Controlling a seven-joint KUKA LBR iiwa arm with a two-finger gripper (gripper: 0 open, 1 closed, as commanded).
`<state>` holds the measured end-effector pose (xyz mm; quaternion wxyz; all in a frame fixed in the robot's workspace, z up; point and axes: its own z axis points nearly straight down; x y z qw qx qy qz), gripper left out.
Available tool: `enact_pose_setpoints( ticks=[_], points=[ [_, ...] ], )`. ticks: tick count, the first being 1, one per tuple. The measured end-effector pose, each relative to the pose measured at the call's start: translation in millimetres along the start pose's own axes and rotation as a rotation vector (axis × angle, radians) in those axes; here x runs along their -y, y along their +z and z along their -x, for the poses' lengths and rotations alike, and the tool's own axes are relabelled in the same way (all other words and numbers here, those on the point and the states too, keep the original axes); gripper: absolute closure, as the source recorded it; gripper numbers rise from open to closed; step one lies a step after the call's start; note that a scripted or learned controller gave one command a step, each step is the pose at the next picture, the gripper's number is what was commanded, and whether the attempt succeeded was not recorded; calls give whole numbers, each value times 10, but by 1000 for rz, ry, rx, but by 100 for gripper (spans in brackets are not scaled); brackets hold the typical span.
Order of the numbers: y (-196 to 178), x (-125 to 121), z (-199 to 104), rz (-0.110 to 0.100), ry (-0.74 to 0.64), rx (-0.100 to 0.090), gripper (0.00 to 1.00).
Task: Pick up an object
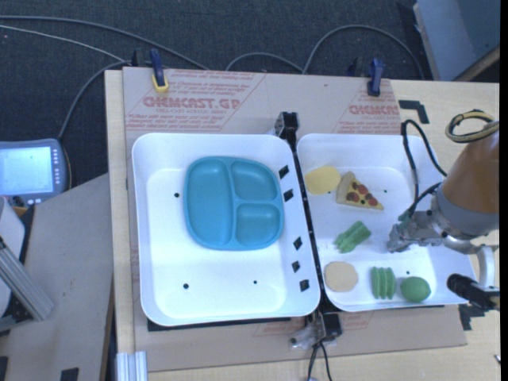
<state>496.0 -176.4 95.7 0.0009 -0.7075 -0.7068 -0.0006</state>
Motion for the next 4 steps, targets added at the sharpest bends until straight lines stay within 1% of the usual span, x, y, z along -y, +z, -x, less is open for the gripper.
enact_pose_setpoints(
  ticks=[1, 2, 3, 4],
  points=[
    [-472, 43, 73, 4, 0, 4, 100],
    [-952, 36, 165, 6, -1, 4, 100],
    [-1486, 65, 268, 8, -1, 6, 100],
    [-1573, -90, -257, 5, -8, 2, 100]
  ],
)
